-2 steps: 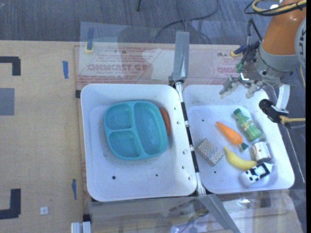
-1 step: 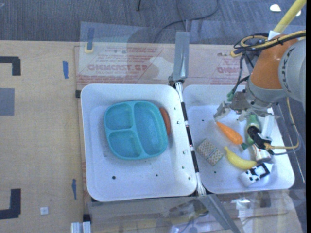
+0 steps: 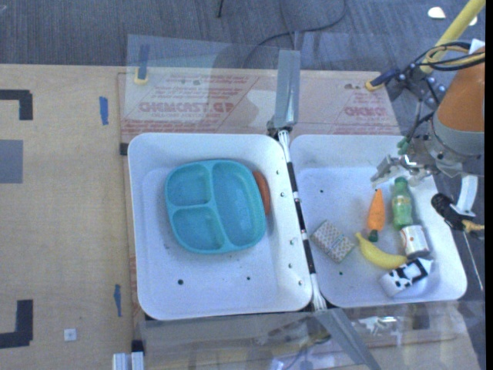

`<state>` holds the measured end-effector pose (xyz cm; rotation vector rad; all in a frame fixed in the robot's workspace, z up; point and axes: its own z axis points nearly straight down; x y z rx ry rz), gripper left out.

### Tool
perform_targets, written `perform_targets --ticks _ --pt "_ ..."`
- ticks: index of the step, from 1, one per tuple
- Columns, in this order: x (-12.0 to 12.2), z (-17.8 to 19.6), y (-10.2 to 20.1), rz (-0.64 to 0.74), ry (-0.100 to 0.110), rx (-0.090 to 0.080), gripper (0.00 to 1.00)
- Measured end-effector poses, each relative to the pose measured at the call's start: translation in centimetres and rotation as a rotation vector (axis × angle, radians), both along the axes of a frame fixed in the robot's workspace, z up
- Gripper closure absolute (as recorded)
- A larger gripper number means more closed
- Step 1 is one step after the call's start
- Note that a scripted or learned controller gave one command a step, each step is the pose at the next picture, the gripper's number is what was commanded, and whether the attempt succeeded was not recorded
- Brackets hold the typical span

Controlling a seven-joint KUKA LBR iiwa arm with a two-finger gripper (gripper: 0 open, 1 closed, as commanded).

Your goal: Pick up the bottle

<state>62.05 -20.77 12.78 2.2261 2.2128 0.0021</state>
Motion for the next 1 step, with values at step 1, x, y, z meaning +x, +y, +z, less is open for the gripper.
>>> perform_targets --ticks 1 --pt "-1.84 -3.85 -0.31 -0.124 -0.005 0.013 0.00"
